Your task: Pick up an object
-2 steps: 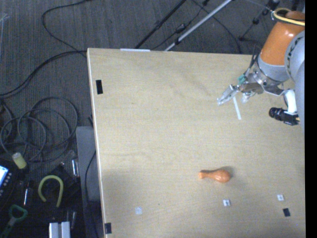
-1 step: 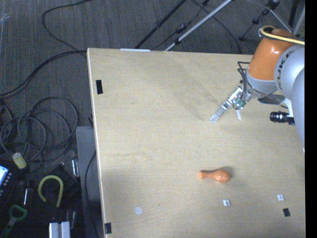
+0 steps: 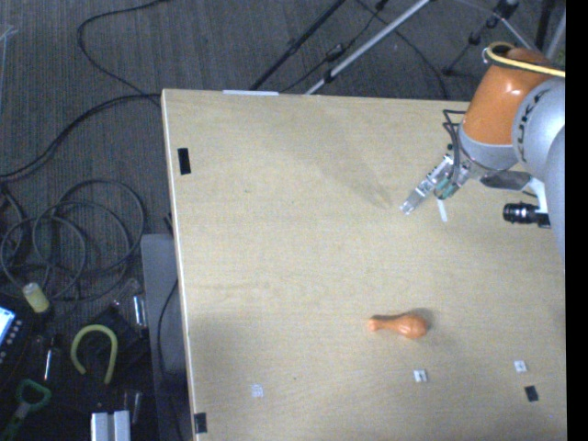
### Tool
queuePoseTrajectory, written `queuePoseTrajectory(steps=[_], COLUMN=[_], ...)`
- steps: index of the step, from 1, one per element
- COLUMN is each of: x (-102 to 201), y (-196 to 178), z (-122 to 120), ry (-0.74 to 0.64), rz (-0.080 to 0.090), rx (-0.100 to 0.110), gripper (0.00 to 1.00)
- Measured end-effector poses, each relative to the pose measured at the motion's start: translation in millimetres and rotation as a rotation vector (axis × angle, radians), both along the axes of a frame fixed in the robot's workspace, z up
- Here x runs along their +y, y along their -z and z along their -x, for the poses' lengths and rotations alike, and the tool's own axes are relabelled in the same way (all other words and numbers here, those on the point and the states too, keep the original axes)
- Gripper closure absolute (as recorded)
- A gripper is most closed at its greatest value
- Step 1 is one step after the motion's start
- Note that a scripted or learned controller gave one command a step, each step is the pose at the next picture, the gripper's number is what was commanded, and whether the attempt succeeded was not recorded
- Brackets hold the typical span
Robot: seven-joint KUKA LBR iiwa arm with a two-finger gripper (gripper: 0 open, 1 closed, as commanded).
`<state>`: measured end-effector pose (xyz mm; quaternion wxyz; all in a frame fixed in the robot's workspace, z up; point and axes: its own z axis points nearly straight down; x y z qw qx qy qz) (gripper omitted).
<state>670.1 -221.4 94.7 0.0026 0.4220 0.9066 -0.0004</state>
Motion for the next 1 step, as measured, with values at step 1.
queuePoseTrajectory(steps=[1], x=[66.7], y=[-94.1], z=[17.0], ry=[0.151], rz=[-0.004], rx=[0.002], gripper=[1.00])
